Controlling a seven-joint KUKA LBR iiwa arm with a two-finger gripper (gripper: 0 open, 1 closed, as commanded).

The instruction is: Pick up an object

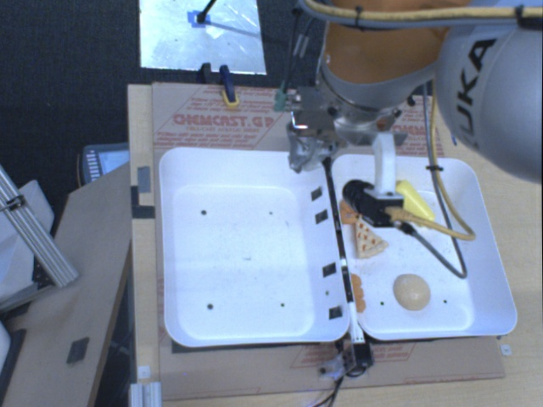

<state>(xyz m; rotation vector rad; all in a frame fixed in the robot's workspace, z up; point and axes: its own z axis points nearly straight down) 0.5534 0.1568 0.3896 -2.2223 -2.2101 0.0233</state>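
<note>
My gripper (304,154) hangs over the far end of the seam between the two bins, under the grey arm with its orange band. The right bin (475,261) holds a yellow piece (413,198) near its far side. A tan triangular waffle-like slice (368,239) lies in front of that. A small orange piece (357,293) rests against the bin's left wall. A beige round ball (412,292) sits near the front. All of these lie to the right of and in front of the gripper, and none is between its jaws.
The left bin (229,261) stands beside the right one, and black clips (329,270) run along the shared wall. A shiny foil sheet (202,24) lies beyond the bench. Brown cardboard (212,121) sits under both bins.
</note>
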